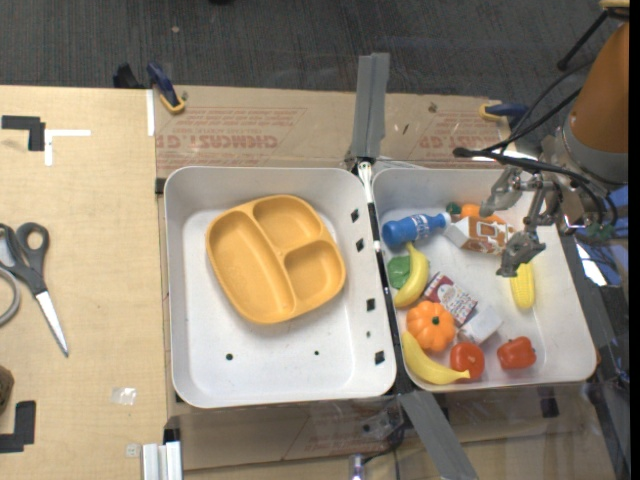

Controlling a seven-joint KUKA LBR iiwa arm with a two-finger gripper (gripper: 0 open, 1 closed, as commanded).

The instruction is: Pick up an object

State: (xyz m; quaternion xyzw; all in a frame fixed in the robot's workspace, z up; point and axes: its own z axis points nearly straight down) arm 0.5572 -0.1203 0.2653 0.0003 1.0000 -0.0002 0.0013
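The right bin (575, 298) holds a heap of toy food. A blue bottle (412, 228) with a white cap lies on its side near the bin's back left corner. Just beside it, to the right, lies a small white and orange carton (484, 235). A yellow corn cob (522, 286) lies on the bin floor near the right side. A yellow banana (413, 277) curves down the left side, touching something green (399, 269). Below it sits a little orange pumpkin (432, 325). A second banana (430, 362) lies along the front. A red tomato (467, 359) and a red pepper (516, 353) sit near the front. A red and white packet (452, 299) lies in the middle.
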